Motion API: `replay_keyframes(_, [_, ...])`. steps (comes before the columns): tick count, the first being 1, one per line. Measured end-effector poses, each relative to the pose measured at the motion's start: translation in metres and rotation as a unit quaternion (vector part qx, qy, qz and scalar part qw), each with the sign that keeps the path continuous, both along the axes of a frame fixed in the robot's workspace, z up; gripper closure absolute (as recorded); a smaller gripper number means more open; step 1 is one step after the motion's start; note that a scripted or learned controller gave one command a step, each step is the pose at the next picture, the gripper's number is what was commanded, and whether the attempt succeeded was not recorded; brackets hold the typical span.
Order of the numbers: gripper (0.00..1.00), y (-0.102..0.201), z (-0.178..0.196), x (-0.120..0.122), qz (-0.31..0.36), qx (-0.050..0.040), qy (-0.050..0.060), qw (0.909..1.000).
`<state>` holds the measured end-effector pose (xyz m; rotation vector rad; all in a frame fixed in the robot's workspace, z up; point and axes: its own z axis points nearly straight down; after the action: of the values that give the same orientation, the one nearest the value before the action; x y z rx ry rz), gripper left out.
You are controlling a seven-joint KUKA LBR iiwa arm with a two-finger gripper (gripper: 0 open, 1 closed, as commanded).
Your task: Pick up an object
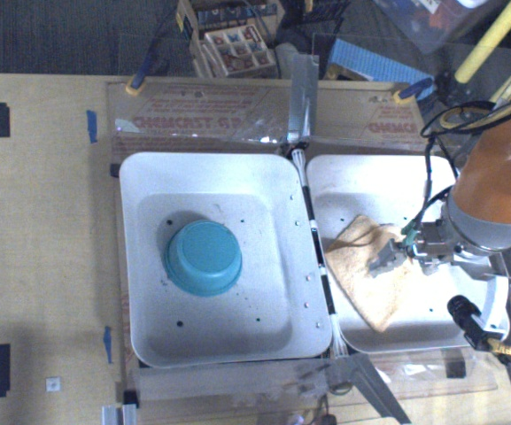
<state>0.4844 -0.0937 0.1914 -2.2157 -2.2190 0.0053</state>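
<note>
Your gripper [386,257] sits low over the tan cloth [367,271] in the right bin [361,171], and I cannot tell whether it has any hold. The cloth lies flat and limp directly beneath and to its left, so the tips may slide across it or pinch only an edge that slips free. The blue bowl [204,257] rests upside down, well apart to the left.
</note>
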Motion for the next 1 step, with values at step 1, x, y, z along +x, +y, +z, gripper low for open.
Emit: replay_keyframes(1, [0.0, -0.0474, -0.0502, 0.0465, -0.011, -0.0011, -0.003, 0.9999])
